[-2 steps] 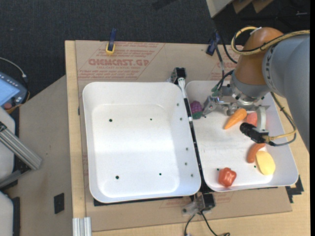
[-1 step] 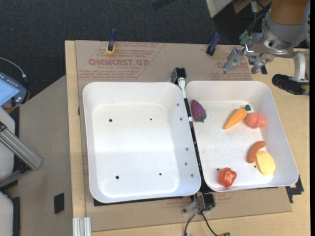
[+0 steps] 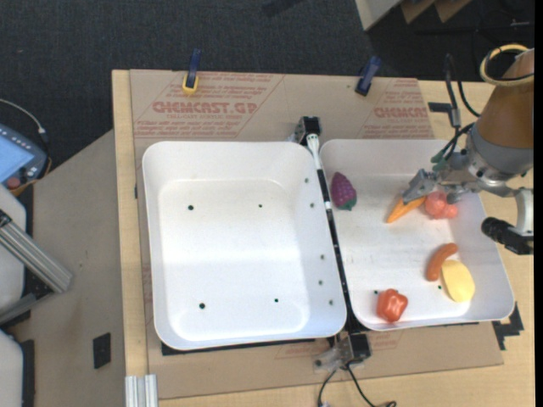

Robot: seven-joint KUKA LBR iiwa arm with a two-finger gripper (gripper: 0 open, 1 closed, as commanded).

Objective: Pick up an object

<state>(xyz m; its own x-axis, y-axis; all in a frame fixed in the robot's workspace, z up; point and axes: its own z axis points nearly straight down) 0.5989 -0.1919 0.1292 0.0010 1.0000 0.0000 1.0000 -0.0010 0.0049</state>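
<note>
Claw (image 3: 433,185): hangs low over the right bin's far right part, right above the carrot's upper end and the pink object; I cannot tell its state.
Arm (image 3: 509,117): grey with an orange band, reaching in from the right over the bin's right rim.
Right bin (image 3: 373,155): white and shallow; its left rim touches the left bin's right rim.
Toy carrot (image 3: 402,209): orange, lying at a slant, its upper end under the claw.
Pink object (image 3: 440,208): just right of the carrot, partly covered by the claw.
Purple grape toy (image 3: 343,191): near the left rim, with bare floor between it and the carrot.
Orange sausage-shaped toy (image 3: 440,261): toward the right rim, touching the yellow toy.
Yellow toy (image 3: 458,281): close to the near right corner.
Red pepper toy (image 3: 391,305): by the near rim.
Left bin (image 3: 170,164): white, with small dark dots on its floor.
Table (image 3: 254,100): brown sheet with red print, clamped at the far edge.
</note>
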